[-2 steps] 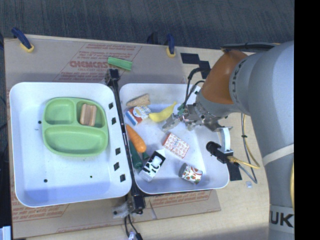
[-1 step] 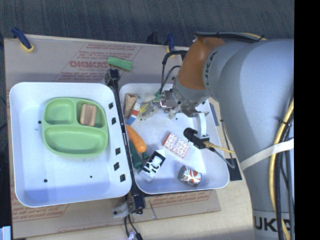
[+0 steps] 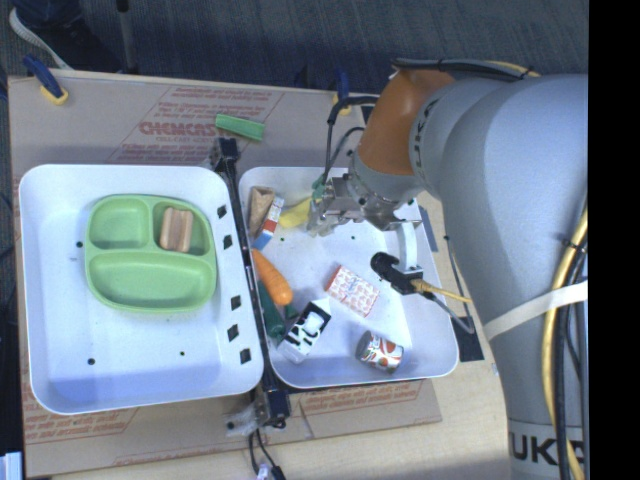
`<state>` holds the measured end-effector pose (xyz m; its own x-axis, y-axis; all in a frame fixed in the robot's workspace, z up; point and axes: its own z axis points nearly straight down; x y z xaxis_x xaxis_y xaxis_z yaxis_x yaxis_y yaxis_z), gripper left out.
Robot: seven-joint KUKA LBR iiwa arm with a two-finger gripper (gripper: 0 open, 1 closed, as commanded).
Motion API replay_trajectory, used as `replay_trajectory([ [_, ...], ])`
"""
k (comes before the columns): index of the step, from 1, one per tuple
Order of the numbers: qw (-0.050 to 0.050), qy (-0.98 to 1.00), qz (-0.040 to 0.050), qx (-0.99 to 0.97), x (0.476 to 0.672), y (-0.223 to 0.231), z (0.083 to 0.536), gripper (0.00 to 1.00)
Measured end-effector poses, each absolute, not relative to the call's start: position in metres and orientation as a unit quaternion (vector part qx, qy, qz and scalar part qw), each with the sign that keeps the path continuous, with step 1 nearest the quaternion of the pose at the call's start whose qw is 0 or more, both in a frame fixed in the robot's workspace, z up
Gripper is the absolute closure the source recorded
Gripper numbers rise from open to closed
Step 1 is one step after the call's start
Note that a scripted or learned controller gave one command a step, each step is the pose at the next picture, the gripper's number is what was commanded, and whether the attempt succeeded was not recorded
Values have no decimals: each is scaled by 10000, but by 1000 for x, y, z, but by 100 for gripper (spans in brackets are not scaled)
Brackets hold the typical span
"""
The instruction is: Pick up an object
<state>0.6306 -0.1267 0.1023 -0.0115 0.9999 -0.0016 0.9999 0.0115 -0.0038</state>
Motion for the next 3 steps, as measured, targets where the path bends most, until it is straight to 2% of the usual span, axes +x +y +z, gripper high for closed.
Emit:
replay_trajectory([
  [1, -3, -7091, -7, -7051, 590, -87, 210, 100],
  [2, -1, -7090, 3, -7052, 525, -74, 236, 100],
  [3, -2, -7090, 5, -7052, 525, -74, 236, 0],
])
